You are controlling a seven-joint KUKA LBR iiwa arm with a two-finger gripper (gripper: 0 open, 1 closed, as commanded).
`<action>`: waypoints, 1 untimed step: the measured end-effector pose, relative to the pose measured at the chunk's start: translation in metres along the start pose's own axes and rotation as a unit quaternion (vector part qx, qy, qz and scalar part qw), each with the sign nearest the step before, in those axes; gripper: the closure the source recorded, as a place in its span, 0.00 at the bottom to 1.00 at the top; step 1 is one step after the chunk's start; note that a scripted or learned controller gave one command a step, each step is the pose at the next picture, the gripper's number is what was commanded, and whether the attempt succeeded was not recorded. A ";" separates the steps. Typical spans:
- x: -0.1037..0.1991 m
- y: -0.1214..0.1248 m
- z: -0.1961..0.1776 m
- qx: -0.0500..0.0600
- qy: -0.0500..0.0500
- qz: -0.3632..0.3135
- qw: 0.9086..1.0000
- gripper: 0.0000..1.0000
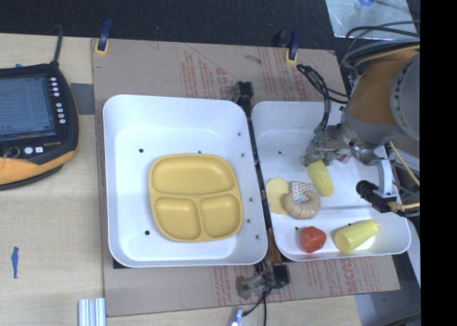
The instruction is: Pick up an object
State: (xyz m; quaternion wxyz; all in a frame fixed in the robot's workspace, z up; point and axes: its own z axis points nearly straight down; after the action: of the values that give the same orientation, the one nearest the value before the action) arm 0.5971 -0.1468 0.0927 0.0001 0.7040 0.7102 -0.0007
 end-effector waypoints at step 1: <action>0.048 0.060 -0.086 0.000 0.001 0.002 1.000 1.00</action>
State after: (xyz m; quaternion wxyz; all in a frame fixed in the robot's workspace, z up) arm 0.6571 -0.0983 0.1783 -0.0003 0.7055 0.7087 0.0004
